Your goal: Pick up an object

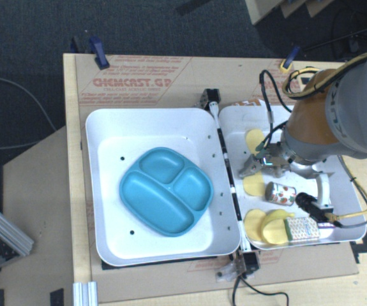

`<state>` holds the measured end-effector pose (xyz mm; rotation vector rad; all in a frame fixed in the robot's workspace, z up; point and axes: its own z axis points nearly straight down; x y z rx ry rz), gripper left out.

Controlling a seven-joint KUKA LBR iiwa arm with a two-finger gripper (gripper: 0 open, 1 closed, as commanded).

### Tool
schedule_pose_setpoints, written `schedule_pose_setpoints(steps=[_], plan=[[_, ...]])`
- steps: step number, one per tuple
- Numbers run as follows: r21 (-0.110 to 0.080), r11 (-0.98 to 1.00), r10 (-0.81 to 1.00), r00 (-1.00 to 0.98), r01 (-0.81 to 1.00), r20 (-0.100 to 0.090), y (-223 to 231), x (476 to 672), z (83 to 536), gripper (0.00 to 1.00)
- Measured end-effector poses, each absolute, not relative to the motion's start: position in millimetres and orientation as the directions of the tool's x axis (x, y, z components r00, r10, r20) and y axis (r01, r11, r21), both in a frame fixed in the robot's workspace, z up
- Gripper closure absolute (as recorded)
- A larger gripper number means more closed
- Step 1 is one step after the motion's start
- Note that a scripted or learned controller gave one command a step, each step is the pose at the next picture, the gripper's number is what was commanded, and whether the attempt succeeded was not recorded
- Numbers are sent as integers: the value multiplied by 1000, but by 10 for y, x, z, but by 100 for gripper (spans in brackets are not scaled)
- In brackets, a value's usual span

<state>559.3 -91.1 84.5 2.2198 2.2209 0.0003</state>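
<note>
The tool (264, 161) is lowered in the right bin (352, 234), cup (281, 194) seemingly just below-right; grip cannot be told

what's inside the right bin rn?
In the right bin: yellow pieces along its left side, a small patterned cup on its side, a speckled box near the front. The arm covers the bin's back right, so anything under it is hidden.

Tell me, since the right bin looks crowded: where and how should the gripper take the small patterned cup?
Probably across the small patterned cup at its round middle, coming straight down. It lies on its side in the right bin; closing across its width should avoid the yellow pieces nearby.
</note>
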Motion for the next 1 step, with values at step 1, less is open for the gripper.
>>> schedule_pose_setpoints(steps=[1], plan=[[-2,0,1000,0,1000,1,-935,5274,843,0]])
